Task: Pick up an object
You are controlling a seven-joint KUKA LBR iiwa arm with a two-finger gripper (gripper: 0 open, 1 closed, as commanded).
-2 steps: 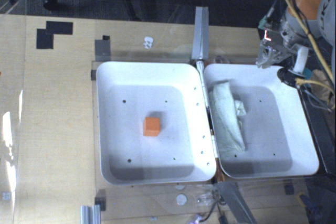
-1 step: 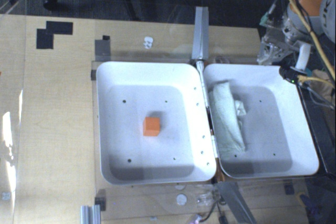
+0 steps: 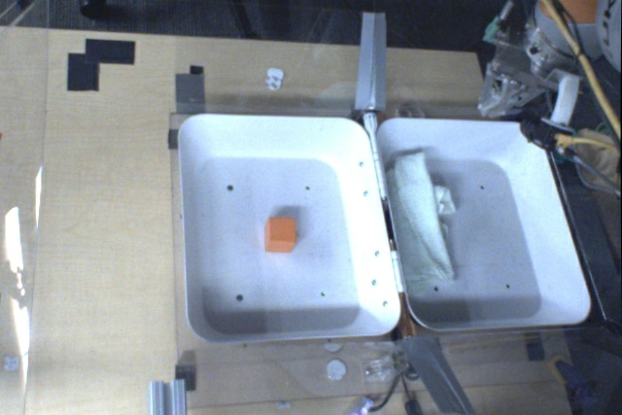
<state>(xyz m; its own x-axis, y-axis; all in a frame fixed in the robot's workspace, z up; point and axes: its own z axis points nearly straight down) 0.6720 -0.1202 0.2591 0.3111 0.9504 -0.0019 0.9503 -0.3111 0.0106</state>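
A small orange cube (image 3: 281, 234) lies near the middle of the left bin (image 3: 209, 306). A rolled white cloth (image 3: 422, 221) lies lengthwise along the left side of the right bin (image 3: 554, 296). My gripper (image 3: 503, 95) hangs at the upper right, over the far rim of the right bin, well apart from both objects. The orange-banded wrist sits just above it at the frame's corner.
A metal divider post (image 3: 370, 63) stands behind the seam between the two bins. Yellow and grey cables (image 3: 583, 44) trail beside the arm on the right. Black tape marks (image 3: 97, 61) lie on the wooden bench at the far left.
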